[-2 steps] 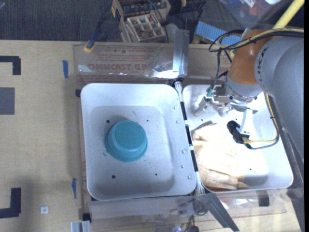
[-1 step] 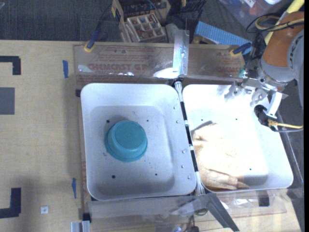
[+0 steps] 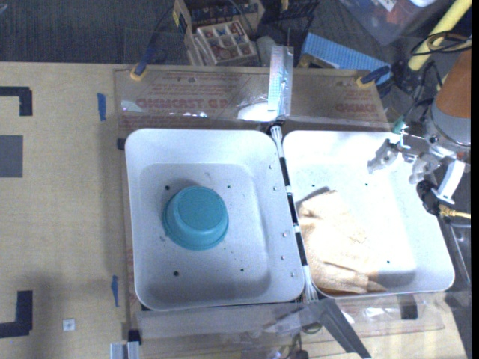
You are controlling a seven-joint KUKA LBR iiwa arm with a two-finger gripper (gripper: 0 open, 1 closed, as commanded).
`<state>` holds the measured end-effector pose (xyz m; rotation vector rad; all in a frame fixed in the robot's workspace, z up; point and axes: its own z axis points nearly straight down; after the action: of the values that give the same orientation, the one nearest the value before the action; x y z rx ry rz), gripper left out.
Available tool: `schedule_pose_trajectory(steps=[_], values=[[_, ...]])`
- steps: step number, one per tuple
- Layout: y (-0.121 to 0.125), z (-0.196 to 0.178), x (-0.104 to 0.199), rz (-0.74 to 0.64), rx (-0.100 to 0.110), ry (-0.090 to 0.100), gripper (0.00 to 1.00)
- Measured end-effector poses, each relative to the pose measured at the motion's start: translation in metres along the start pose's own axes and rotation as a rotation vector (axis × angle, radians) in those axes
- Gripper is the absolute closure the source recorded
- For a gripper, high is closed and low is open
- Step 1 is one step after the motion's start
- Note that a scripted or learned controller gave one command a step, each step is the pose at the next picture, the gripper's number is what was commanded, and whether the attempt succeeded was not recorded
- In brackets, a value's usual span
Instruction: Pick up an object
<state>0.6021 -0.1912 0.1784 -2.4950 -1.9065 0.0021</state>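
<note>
Tan, flat pieces [image 3: 340,238] lie nearest the lens in the camera view. They are heaped in the front-left part of the right bin [image 3: 419,230], with their left edge against the wall that meets the neighbouring bin. What they are made of cannot be told. A small dark sliver sits at the far end of the heap.

In the left bin [image 3: 142,155], a teal bowl [image 3: 196,215] rests upside down on the floor, slightly left of centre and clear of every wall.

The grey arm [image 3: 456,103], its orange band showing at the frame's right edge, reaches in over the far right part of the right bin. Its gripper [image 3: 404,159] hangs there above bare white floor, well apart from the tan pieces and further still from the bowl. Nothing is seen in its grasp, and whether it is wide or narrow cannot be told from this angle.

Behind both bins stands a clear panel with red lettering [image 3: 187,103]. Beyond it, a wooden box [image 3: 217,36] sits among cables and clutter. The pale bench [image 3: 52,200] to the left carries black markings and short strips of blue tape [image 3: 101,107].
</note>
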Motion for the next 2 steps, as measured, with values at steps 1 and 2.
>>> schedule_pose_trajectory(steps=[1, 2], values=[[-0.053, 0.086, 0.076, -0.028, -0.002, 0.001, 0.00], [-0.017, 0.089, 0.063, -0.400, -0.014, -0.001, 0.00]])
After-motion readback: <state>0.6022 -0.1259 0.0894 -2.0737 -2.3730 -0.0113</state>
